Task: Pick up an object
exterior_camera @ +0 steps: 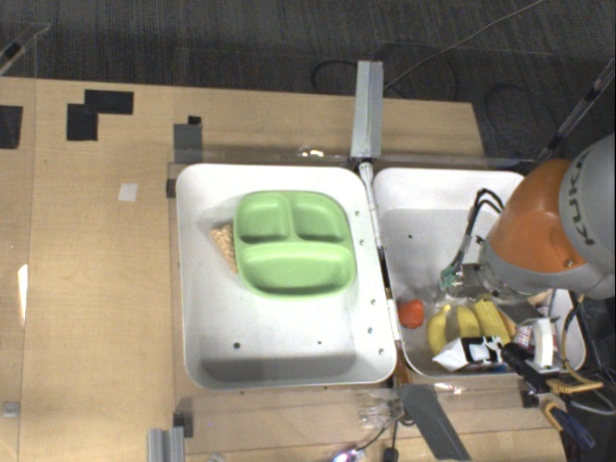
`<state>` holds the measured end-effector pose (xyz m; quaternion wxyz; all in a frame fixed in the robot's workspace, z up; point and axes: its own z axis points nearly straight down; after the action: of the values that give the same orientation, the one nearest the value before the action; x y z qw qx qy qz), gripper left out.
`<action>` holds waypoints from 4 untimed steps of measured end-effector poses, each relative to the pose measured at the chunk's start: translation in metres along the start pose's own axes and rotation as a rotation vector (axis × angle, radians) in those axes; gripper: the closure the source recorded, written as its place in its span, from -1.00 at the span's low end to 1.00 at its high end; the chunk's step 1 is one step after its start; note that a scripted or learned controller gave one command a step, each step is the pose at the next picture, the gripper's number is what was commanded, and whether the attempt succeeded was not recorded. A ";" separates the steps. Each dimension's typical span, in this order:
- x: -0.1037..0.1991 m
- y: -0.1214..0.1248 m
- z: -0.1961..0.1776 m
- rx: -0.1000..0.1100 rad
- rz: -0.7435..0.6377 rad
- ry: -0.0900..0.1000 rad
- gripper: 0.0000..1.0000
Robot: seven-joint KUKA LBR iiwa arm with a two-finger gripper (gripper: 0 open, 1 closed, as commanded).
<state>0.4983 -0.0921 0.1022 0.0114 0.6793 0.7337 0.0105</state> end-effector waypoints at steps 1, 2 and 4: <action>0.066 0.037 -0.100 0.027 0.083 0.001 1.00; 0.066 0.037 -0.099 0.028 0.082 0.001 -1.00; 0.008 0.041 0.004 0.012 0.079 0.002 1.00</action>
<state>0.5388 -0.0809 0.0997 0.0062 0.7080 0.7061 0.0070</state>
